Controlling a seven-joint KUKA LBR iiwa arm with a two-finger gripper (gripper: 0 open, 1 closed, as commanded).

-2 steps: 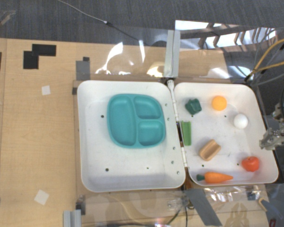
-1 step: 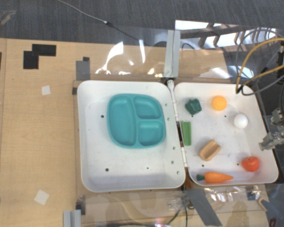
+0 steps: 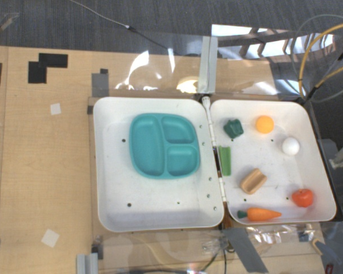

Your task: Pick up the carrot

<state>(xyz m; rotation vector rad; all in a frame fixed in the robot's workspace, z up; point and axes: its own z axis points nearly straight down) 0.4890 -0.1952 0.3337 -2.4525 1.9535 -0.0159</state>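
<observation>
Lying along the near edge of the right bin (image 3: 317,153), the carrot (image 3: 263,214) points its green end at the divider, a red tomato (image 3: 302,198) just beyond it and a bread roll (image 3: 253,181) nearby. A teal divided plate (image 3: 163,145) sits in the left bin (image 3: 111,170).

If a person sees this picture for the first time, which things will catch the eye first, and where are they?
The eye goes first to the large teal divided plate lying in the middle of the left bin. Next come the small bright things scattered in the right bin: the carrot along its near edge, a red tomato-like ball in the near right corner, and an orange ball beside a white one toward the far side.
</observation>
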